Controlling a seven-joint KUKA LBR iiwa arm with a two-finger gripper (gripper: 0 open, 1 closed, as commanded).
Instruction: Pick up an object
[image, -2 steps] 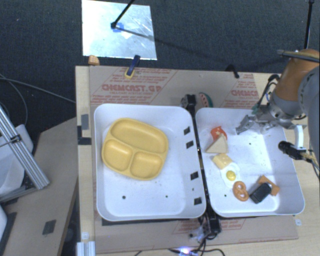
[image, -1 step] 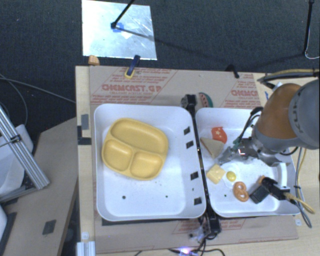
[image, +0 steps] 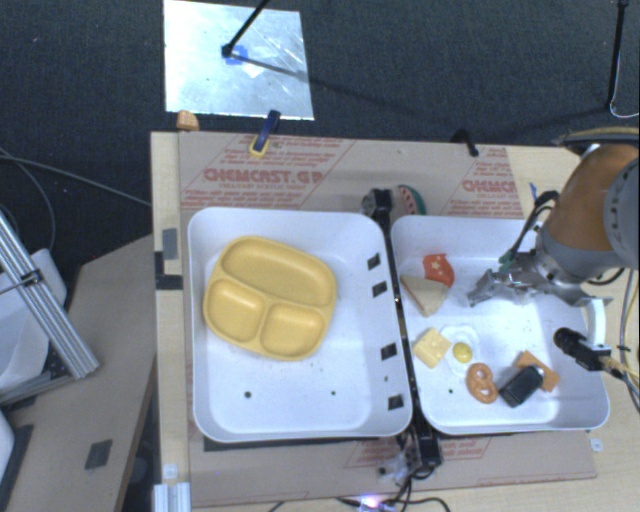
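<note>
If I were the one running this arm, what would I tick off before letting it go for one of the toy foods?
1. Objects within reach in the right bin: ok. A red piece, cheese wedge, yellow square, fried egg, pretzel, orange piece and black object lie there.
2. Gripper over the bin: ok, just right of the cheese wedge.
3. Fingers open or shut: cannot tell.
4. Nothing already held: cannot tell.
5. Target stands apart: not ok for the black object, which touches the orange piece.
6. Yellow divided plate out of the way: ok, in the left bin.
</note>
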